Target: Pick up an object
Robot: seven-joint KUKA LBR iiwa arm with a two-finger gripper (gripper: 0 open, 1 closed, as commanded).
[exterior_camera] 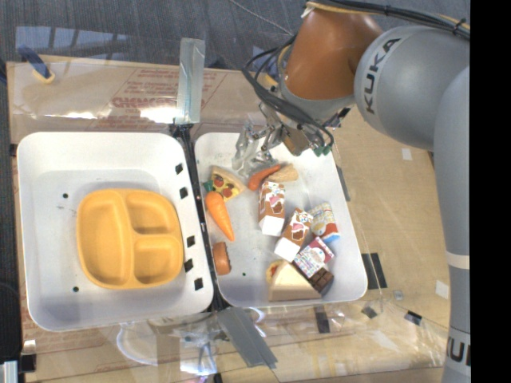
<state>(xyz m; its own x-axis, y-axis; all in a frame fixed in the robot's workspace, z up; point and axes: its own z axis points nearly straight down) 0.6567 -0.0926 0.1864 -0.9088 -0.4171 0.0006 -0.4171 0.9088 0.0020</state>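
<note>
The right bin holds several toy foods. A carrot lies at its left side, with a pizza slice above it and a small brown sausage below. Milk cartons, a small can, a chocolate box and a cheese wedge fill the middle and lower part. An orange piece lies near the top, beside a tan piece. My gripper hangs over the bin's upper part, just above the orange piece. Nothing shows between its metal fingers.
The left bin holds a yellow divided tray. A grey strip stands up at the divide between the bins. Cardboard and plastic film cover the bench around them. The arm's orange band and grey link loom over the upper right.
</note>
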